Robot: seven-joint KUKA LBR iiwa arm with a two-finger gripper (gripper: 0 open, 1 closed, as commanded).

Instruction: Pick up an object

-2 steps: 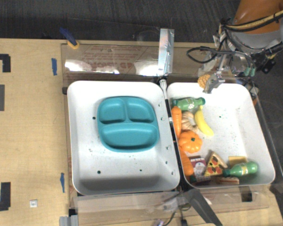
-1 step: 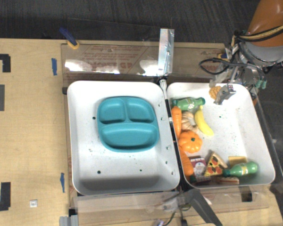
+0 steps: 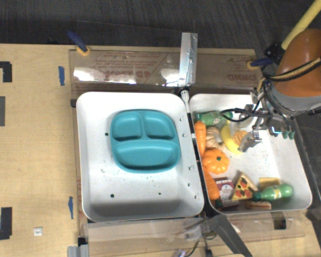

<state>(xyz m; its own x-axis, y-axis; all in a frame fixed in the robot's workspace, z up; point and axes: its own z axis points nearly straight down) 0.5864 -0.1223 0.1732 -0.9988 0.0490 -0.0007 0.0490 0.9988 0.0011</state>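
Observation:
The right bin (image 3: 289, 159) holds several toy foods. A yellow banana (image 3: 230, 138) lies near the middle, with a green vegetable (image 3: 211, 118) behind it. A long orange carrot (image 3: 201, 137) lies along the left wall. An orange pumpkin (image 3: 216, 161) sits in front of the carrot. A pizza slice (image 3: 245, 184) and a green bottle (image 3: 273, 192) lie near the front wall. My gripper (image 3: 251, 139) hangs low over the bin, just right of the banana's near end. Nothing shows between it and the bin floor.
A teal divided plate (image 3: 145, 140) sits in the left bin (image 3: 96, 175). A small dark packet (image 3: 223, 188) and another orange piece (image 3: 211, 186) lie by the right bin's front left corner. Bare floor shows on the right bin's right side.

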